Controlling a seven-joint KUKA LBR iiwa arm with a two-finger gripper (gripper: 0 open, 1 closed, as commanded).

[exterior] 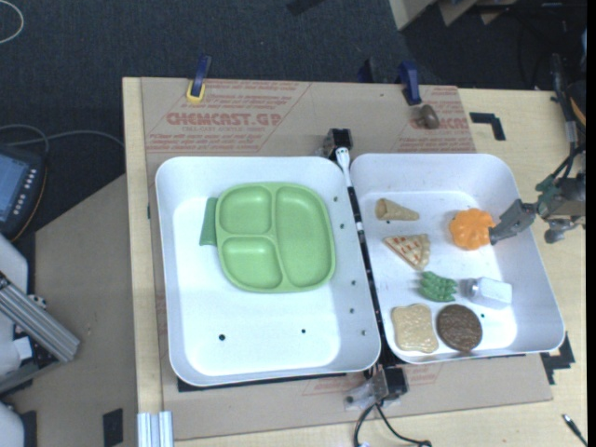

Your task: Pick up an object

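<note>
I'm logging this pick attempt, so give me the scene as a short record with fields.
left bin: green divided plate
right bin: orange piece, two tan wedges, green piece, tan slab, brown disc, white-grey item
gripper: over right bin's right side, beside orange piece
held: nothing visible

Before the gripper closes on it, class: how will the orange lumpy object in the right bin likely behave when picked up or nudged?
The orange object looks rounded and bumpy, so it may roll or slip from a two-finger pinch. Its moulded toy-like look suggests it is probably light and fairly stiff. It lies apart from the wedge pieces, near the gripper, so a nudge would likely just shift it across the white bin.
</note>
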